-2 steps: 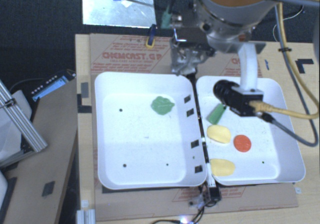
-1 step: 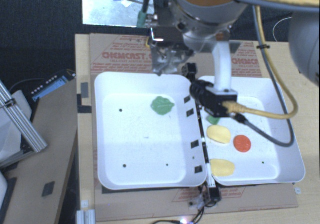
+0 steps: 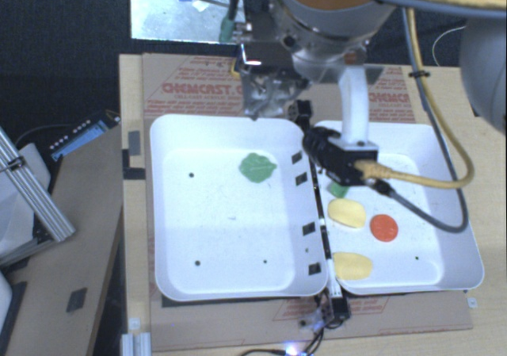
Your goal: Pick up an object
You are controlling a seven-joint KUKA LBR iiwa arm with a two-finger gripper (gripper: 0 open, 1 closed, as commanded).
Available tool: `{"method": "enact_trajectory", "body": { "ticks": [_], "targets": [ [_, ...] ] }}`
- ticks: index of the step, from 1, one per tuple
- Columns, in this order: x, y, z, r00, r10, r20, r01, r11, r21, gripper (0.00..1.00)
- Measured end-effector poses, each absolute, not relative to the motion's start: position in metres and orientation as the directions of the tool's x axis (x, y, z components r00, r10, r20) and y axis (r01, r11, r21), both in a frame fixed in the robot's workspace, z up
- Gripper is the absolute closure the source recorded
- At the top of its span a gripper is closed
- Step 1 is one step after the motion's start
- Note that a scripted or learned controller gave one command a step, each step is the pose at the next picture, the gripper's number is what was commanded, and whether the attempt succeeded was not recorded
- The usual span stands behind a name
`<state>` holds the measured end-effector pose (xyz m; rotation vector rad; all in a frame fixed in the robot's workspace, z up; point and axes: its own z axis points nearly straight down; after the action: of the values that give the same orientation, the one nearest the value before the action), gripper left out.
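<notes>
The left bin [image 3: 178, 220] held a single flat green leaf-shaped piece [image 3: 257, 166], lying toward its far side and right of centre. My tool [image 3: 268, 105] hung over that bin's far rim, just beyond the green piece and apart from it. I could not tell how far open it was, nor whether it had hold of anything. In the right bin [image 3: 447, 255], close to the shared edge, lay a small green scrap [image 3: 338, 189], a yellow lump [image 3: 346, 213] and a second yellow lump [image 3: 352, 266] nearer the front, with an orange-red disc [image 3: 384, 227] beside them.
</notes>
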<state>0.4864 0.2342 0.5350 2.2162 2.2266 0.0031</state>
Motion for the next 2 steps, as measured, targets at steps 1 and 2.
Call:
{"method": "enact_trajectory", "body": {
  "ticks": [1,2],
  "targets": [
    [0.4864,0.2342,0.535,-0.005,1.0,0.001,1.0,0.005,0.001,1.0],
    [0.4864,0.2342,0.535,-0.005,1.0,0.001,1.0,0.005,0.001,1.0]
  ]
}}
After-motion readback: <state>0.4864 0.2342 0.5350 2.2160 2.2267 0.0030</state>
